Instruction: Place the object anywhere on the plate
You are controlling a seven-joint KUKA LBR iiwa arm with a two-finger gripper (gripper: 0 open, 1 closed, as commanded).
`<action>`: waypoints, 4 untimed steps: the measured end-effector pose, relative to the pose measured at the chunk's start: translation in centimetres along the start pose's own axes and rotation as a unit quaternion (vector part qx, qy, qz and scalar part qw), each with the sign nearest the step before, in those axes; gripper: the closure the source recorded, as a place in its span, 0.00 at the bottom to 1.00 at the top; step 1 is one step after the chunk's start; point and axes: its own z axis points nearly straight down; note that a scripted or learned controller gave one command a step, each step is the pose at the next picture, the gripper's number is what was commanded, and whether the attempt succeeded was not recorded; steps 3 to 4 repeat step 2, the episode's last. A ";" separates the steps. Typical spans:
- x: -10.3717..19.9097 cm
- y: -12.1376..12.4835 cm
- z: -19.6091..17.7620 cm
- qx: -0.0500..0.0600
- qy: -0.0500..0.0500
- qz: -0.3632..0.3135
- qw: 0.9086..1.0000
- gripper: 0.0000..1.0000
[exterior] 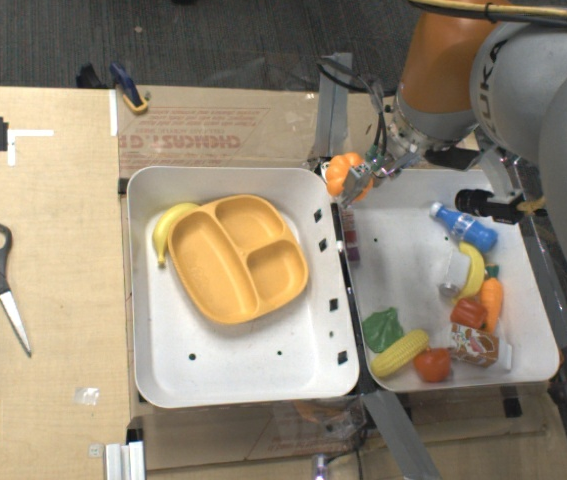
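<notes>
Orange toy fruit (337,173), which we see clamped in the end effector (355,180) above the bins' shared corner, remains to be carried left and released onto the yellow plate (235,256).

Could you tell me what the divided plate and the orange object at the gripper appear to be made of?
The divided plate looks like moulded plastic with a matte yellow-orange finish: uniform colour, soft rounded rims, three pressed compartments. The orange object at the gripper seems to be smooth toy plastic or rubber, judging by its saturated, slightly glossy surface, though it is too small to be sure.
</notes>
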 end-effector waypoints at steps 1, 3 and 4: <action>13.9 0.5 4.7 0.000 0.001 -0.079 0.997 1.00; 13.8 0.5 4.7 0.000 0.001 -0.078 0.997 0.00; 13.8 0.5 4.7 0.000 0.001 -0.078 0.997 0.00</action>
